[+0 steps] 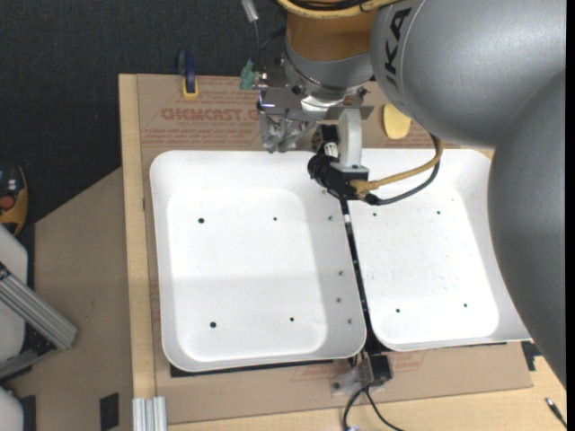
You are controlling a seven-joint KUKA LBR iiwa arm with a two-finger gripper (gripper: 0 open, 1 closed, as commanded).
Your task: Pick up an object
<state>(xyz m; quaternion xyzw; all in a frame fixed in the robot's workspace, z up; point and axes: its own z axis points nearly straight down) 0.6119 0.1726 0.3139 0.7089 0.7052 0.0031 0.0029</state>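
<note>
Beneath the slanted camera, a brown fibreboard bench top (225, 115) with faded reddish lettering carries two shallow white plastic bins. The left bin (166, 241) and right bin (481, 232) touch along their inner rims. Each floor shows a few small dark dots. Around the board lies dark, speckled flooring (90, 25). A ribbed aluminium rail (36, 308) is cut off at the lower left. A blue clamp (188, 72) and a green clamp (247, 74) grip the board's far edge.

The large grey arm with orange band (485, 52) fills the upper right and hides the right bin's far corner. Its metal two-finger gripper (286, 135) hangs over the left bin's far rim, near the seam. It is too cluttered with brackets to tell whether it is wide, narrow or holding anything. A black cable bundle (337, 180) and tan hose (404, 178) trail from the wrist over the seam.

A pale yellow rounded object (395, 122) rests on the board just beyond the right bin's far rim. The arm partly covers it, so its long axis and heading cannot be judged.
</note>
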